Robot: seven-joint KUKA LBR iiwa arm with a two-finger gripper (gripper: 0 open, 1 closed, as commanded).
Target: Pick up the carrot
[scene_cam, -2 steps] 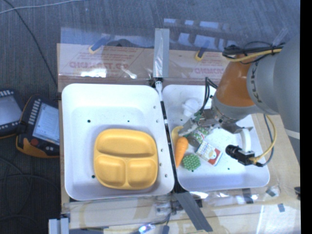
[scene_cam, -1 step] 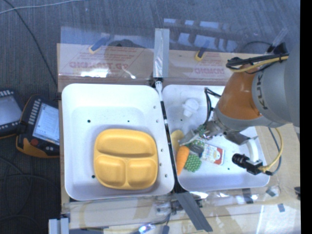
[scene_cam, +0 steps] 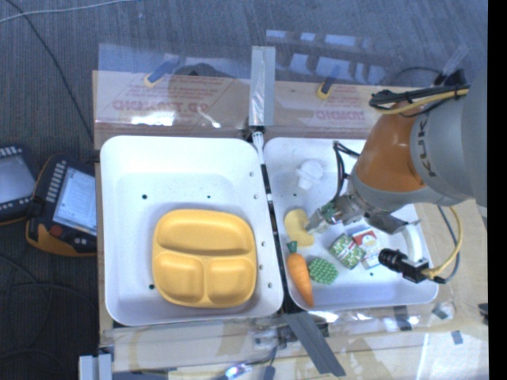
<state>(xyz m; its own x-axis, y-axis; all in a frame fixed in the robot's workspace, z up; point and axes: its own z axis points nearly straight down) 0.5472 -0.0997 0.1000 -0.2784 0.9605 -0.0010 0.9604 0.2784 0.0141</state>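
The gripper (scene_cam: 326,212), its opening impossible to judge, hovers near the carrot (scene_cam: 299,279); it must next descend and grasp.

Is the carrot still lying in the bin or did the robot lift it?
Lying in the bin. The carrot rests flat on the right bin's floor beside a green item, apart from the gripper.

We see blue-grey carpet (scene_cam: 333,6) around the bench, a thin cable (scene_cam: 47,62) at ten o'clock, a handheld control pendant (scene_cam: 63,204) at nine.
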